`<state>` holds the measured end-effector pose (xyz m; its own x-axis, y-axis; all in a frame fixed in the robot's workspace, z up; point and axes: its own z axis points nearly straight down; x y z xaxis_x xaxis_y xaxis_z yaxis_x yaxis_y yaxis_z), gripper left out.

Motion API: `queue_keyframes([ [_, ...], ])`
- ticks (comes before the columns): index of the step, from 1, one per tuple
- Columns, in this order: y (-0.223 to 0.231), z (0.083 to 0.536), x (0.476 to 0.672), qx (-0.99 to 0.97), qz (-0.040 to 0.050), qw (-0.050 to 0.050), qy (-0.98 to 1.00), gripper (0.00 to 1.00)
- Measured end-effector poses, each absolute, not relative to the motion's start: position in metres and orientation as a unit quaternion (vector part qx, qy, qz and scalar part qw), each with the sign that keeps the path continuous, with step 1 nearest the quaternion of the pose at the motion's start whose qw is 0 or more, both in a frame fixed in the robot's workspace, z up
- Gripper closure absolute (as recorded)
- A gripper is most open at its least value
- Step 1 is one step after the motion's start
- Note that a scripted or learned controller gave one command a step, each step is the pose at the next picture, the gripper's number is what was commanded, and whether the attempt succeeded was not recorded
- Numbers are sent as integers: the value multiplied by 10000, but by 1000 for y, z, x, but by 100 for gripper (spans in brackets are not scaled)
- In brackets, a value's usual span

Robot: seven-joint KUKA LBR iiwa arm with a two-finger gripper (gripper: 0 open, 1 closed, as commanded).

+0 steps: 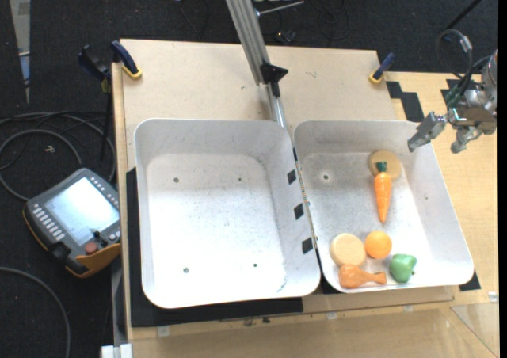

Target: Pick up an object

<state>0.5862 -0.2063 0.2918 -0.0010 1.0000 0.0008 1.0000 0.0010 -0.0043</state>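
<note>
My gripper (pixel 444 136) hangs at the right edge of the view, above the far right rim of the right bin (pixel 444 190). Its two fingers are spread apart and open, with nothing between them. In the right bin lie an orange carrot (pixel 383 194) with a green top, a tan round piece (pixel 384 161) just behind it, a pale round disc (pixel 347 249), an orange ball (pixel 378 244), a green pepper (pixel 402 267) and an orange drumstick-shaped toy (pixel 359 276). All of these rest on the bin floor, left of and nearer than the gripper.
The left bin (pixel 214 206) sits beside the right one, sharing a middle ridge with black tabs. A slanted metal pole (pixel 247 24) rises from behind the bins. Clamps (pixel 127 63) hold the wooden bench corners. A teach pendant (pixel 75 222) lies on the floor at left.
</note>
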Motion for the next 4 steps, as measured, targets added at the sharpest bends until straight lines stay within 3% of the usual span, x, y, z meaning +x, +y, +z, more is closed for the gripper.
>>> queue_keyframes([
  [1, -206, 294, 587, -7061, 4, -2, -7081, 0],
  [4, -185, 126, 578, -7070, 13, 26, -7072, 0],
])
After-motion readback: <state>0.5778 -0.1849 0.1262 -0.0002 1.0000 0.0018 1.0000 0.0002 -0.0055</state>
